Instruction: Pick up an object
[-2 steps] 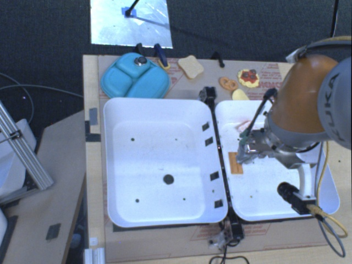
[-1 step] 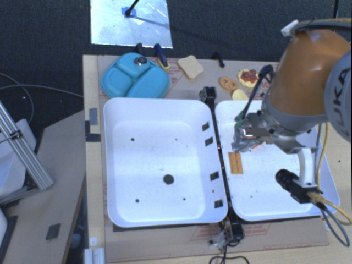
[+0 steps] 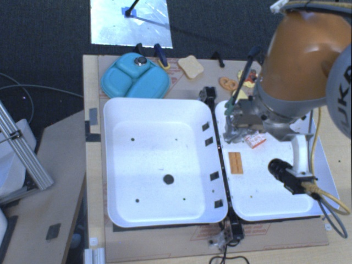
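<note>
Gripper (image 3: 237,126) low over the far-left corner of the right bin (image 3: 275,205), and I can't tell its finger state from here. For a clean pick, I'd say drop straight and centre on one item. Count in that bin: one orange block (image 3: 235,163) near the divider, one red-and-white packet (image 3: 255,141) just beside the gripper; the left bin (image 3: 124,147) holds one dark disc (image 3: 168,179).

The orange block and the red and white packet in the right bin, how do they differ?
The orange block is a plain orange rectangle; the red and white packet has two colours. The orange block lies clear in the open, lengthwise up and down the view; the packet sits askew, right by the pincer and partly under the arm. Both are small, flat, and lie on the floor of the right bin.
</note>
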Motion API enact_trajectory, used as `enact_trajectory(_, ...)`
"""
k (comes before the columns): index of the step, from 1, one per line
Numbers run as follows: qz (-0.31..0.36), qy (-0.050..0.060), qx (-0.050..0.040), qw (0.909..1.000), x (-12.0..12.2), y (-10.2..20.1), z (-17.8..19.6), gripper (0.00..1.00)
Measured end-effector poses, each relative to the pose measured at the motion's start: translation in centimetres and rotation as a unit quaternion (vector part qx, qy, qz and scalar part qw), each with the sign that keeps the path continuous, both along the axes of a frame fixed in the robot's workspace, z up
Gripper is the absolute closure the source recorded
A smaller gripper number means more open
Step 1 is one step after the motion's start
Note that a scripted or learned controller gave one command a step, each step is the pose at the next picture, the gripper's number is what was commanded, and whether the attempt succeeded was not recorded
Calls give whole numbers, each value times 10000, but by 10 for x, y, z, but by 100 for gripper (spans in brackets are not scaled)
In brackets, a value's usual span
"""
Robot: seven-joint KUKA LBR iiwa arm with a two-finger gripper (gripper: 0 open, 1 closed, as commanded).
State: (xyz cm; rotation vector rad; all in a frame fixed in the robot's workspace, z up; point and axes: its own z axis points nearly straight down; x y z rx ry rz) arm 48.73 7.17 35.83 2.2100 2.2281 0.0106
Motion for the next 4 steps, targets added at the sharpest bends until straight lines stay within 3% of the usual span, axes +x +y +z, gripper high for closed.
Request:
enact_trajectory(1,12,2,-9,10000,1,-2,9,100)
enact_trajectory(2,-37,44,-18,10000,62,2,-107,100)
enact_trajectory(3,-15,68,-7,10000,-1,25,-139,100)
enact_trajectory(4,-13,-73,19,10000,1,26,82,100)
